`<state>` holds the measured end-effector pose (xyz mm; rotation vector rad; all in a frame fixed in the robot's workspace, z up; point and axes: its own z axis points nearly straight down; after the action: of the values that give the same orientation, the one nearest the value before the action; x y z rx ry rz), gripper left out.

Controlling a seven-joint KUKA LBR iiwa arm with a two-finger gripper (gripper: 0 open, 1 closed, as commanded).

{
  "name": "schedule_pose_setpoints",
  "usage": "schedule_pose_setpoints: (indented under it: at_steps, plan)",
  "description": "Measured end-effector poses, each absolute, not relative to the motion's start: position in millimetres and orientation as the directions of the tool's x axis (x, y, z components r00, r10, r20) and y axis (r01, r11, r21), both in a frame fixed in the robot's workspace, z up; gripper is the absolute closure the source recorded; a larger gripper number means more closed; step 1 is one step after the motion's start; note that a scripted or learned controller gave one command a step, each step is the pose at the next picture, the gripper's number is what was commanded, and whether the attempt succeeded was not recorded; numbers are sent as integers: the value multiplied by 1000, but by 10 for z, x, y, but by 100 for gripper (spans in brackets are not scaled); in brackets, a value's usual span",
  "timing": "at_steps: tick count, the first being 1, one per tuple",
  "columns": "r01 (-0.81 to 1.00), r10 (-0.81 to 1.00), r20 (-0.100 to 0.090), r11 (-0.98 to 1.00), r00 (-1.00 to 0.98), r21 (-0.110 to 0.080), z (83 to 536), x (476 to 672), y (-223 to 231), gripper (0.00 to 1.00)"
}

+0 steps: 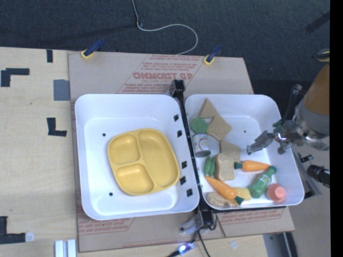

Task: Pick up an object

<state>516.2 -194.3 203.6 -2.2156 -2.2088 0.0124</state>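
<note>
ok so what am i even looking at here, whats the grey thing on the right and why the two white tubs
One camera looks down at a slant on a bench. The grey thing is a robot arm with an orange band; its gripper hangs over the right bin and holds nothing. That bin holds toy food: two carrots, a green bottle, bread slices. The left bin holds a yellow divided plate. The job is picking something up.

A robotics lab test bench: 2 white bins [86, 159] sit on a printed cardboard sheet [161, 76] clamped at its far edge by 2 blue-and-yellow clips [92, 48]. Left of the bins, black tape marks [53, 126] dot the wooden bench; a loose cable [161, 28] trails beyond.
</note>
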Motion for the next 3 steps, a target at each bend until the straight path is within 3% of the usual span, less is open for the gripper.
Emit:
schedule_pose_setpoints:
  at_steps: [1,3]
  plan:
    - [1000,1000,0,1,-1,-2,2106,5192,-1941,0]
    - [1000,1000,1,0,0,-6,1154,5087,-1920,0]
